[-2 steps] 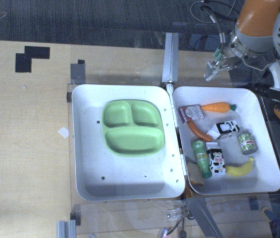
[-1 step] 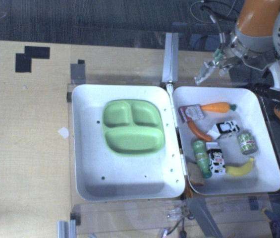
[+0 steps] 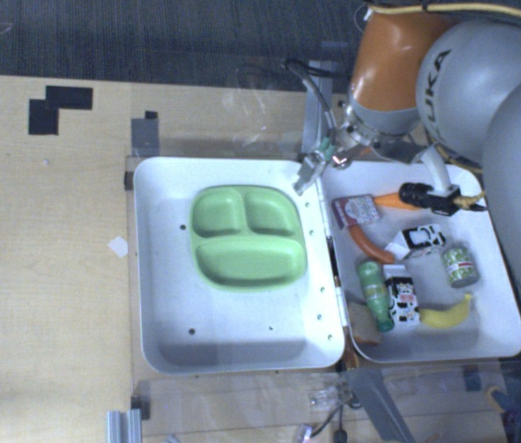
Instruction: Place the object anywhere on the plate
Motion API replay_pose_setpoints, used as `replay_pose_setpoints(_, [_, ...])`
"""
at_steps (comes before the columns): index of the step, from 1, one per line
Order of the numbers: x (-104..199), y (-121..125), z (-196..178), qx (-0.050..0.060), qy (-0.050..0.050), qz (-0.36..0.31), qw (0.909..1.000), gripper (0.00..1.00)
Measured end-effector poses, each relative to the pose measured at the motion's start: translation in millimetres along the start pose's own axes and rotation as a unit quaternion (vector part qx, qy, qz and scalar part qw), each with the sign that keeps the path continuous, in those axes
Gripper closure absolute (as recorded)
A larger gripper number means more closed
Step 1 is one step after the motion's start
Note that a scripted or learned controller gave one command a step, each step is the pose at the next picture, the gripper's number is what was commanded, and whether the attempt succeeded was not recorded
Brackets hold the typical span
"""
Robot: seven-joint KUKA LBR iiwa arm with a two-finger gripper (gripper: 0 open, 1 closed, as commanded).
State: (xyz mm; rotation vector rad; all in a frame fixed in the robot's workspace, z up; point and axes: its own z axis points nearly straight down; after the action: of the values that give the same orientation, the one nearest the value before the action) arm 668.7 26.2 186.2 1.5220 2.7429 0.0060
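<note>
A green divided plate (image 3: 246, 235) lies in the left white bin (image 3: 163, 275), with nothing on it. My gripper (image 3: 308, 173) hangs over the rim between the two bins, just beyond the plate's upper right corner and above the right bin's top left corner. I see no object in it. The right bin (image 3: 504, 326) holds the loose objects: a maroon packet (image 3: 359, 210), an orange carrot (image 3: 391, 201), a second orange piece (image 3: 367, 242), a green bottle (image 3: 373, 293), a black-and-white carton (image 3: 403, 303), a white toy (image 3: 423, 238), a green can (image 3: 460, 266) and a banana (image 3: 449, 315).
The arm's orange band (image 3: 389, 53) and grey body (image 3: 491, 90) overhang the right bin's upper part. Pale wooden bench (image 3: 48, 275) stretches to the left of the bins. A raised divider rim (image 3: 332, 284) separates the two bins.
</note>
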Motion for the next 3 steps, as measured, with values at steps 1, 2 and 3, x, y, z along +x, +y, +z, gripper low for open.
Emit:
replay_pose_setpoints(1, [-0.6, 2.3, -13.6, -0.004, -0.002, 0.0, 1.0, 1.0])
replay_pose_setpoints(2, [-0.7, 2.2, -13.5, -0.004, -0.002, 0.0, 1.0, 0.0])
replay_pose_setpoints(3, [79.3, 46.2, 3.6, -0.001, 0.0, -0.023, 0.9997, 0.0])
